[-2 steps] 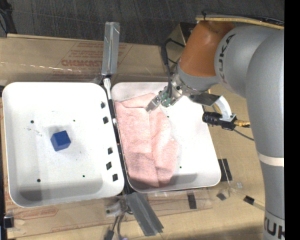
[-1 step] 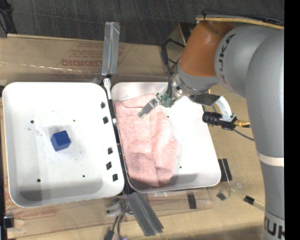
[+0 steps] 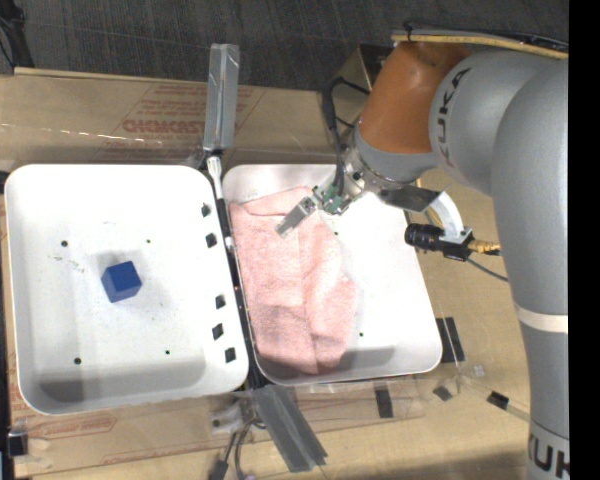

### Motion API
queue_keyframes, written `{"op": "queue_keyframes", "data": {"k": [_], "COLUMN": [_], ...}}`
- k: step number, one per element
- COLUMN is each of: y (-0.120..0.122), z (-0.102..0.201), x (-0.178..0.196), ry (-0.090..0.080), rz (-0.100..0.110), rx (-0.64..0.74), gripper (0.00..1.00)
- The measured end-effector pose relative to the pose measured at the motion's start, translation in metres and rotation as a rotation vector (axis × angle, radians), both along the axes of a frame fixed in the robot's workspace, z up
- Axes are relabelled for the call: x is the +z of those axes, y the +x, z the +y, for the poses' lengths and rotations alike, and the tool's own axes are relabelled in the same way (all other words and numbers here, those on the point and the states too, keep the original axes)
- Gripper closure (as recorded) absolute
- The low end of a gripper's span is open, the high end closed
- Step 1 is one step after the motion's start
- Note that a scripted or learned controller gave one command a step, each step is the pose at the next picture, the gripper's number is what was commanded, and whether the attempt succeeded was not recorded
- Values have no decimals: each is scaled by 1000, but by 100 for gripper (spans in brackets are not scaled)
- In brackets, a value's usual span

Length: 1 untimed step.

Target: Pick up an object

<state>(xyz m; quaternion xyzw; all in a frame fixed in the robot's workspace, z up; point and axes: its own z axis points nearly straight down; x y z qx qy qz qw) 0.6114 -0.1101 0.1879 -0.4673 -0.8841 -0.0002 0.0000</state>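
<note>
Pink towel (image 3: pixel 298 286) lies in the right bin (image 3: pixel 405 298) below the end effector (image 3: pixel 315 208), finger state unclear, so a firm pinch on a raised fold seems best.

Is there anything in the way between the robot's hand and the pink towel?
Nothing visible is in the way. The hand is right over the top part of the pink towel in the right bin, with no other thing between them.

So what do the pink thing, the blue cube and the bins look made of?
Pink cloth: soft terry-like fabric, matte, folded and wrinkled, probably a towel. Blue cube: rigid with flat faces, dull finish, maybe foam or plastic; can't tell which. Bins: smooth white plastic by their look, slightly glossy, with rounded moulded corners.
</note>
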Motion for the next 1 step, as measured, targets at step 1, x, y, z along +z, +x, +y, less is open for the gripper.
{"op": "queue_keyframes", "data": {"k": [1], "y": [-45], "z": [-47], "x": [38], "ry": [-1], "rz": [1], "rx": [-242], "gripper": [0]}}
